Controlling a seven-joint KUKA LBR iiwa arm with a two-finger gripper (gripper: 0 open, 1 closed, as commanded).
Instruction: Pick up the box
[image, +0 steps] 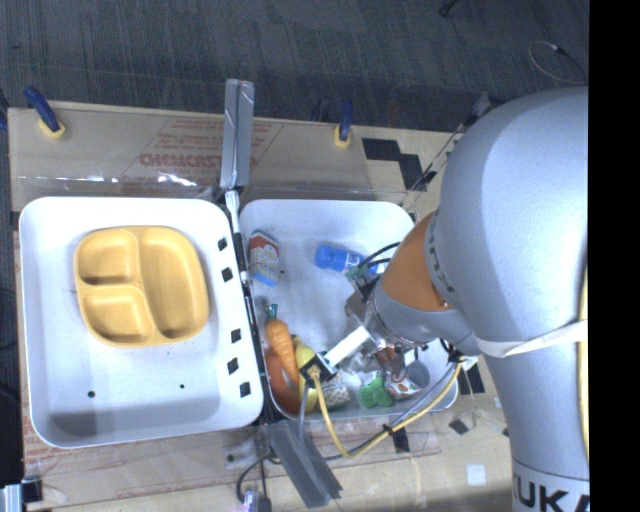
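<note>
A small red, white and grey box (264, 258) lies in the right bin (310, 218), close to its left wall near the back. My gripper (386, 358) is low over the front right part of that bin, well to the right of the box and nearer the camera than it. The wrist and arm cover most of the gripper. It hangs among small items: a green thing (374, 396) and a red-and-white thing (402, 384).
A blue object (337, 259) lies at the back middle of the right bin. An orange carrot (281, 344) and a yellow item (306, 360) lie along the front left wall. The left bin (120, 405) holds a yellow divided plate (140, 283).
</note>
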